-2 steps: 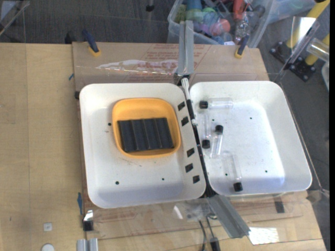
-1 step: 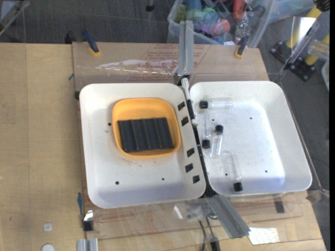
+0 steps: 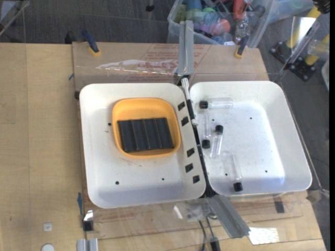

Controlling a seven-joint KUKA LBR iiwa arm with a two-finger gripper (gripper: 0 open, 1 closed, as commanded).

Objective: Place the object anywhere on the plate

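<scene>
Two shallow white bins sit side by side on a light brown wooden bench (image 3: pixel 36 140). Nearest of all, at the front edge of the bench, a grey metal bracket (image 3: pixel 226 219) sticks out from under the bins. A small white paper label (image 3: pixel 263 236) lies just beside it.

One bin, the left white bin (image 3: pixel 99 184), holds a round-cornered orange plastic plate (image 3: pixel 144 107). A flat black block with ridges (image 3: pixel 145 134) lies right on the plate, toward its front. It fills most of the plate and lies flat.

Next to it, the right white bin (image 3: pixel 272 161) holds a few small clear plastic tubes with black caps. One tube (image 3: pixel 231 172) lies near the front, two tubes (image 3: pixel 213 138) lie close together in the middle by the left wall, and one tube (image 3: pixel 215 104) lies at the back. A row of little black squares (image 3: pixel 187 137) runs along the line where the two bins meet.

I cannot tell if the robot's claw is apart or together.

Behind the bins a brown cardboard sheet (image 3: pixel 120 61) lies flat, with shiny clear tape on it. A blue clip (image 3: pixel 92 46) holds its left back edge. A grey metal bar (image 3: pixel 185 46) runs back from the middle.

Farther back the floor is dark grey carpet (image 3: pixel 104 9). A clear plastic tub full of bright toys (image 3: pixel 222 7) stands on it.
</scene>
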